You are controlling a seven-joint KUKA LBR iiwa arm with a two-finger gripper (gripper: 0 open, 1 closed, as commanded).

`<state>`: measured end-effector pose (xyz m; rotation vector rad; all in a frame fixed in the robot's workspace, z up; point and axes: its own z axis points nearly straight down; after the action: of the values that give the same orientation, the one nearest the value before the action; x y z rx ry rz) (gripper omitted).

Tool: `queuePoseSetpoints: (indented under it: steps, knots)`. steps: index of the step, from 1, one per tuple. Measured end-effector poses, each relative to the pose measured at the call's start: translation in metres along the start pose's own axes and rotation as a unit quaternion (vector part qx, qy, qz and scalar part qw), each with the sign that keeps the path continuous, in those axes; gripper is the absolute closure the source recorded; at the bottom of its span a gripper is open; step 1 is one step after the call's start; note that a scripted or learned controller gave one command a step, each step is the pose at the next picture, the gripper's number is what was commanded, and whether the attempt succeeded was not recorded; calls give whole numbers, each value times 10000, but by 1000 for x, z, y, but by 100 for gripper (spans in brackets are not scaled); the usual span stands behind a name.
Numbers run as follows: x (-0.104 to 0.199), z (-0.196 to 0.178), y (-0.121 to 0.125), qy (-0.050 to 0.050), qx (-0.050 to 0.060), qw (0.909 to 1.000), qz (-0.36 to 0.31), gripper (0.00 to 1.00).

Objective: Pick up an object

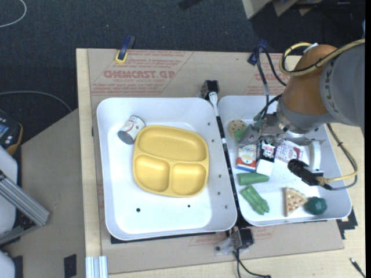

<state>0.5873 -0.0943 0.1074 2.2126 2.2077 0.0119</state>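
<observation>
Nearest the lens, the green pieces, a pizza slice toy and a dark green ball lie along the right bin's front edge. Behind them, small printed cartons crowd under the gripper; whether it is spread or clamped cannot be told. Little free floor remains there. In the left bin, a yellow divided plate fills the middle, a small cup touching its back-left rim, with bare white around. Brown board beneath reads "CHEMCAST GP". Dark carpet surrounds it.
</observation>
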Motion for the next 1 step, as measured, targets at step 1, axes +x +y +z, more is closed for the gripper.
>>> queuePoseSetpoints:
  steps: [1]
  knots:
    - [-2, -11, 3, -29, -49, 10000, 1, 100]
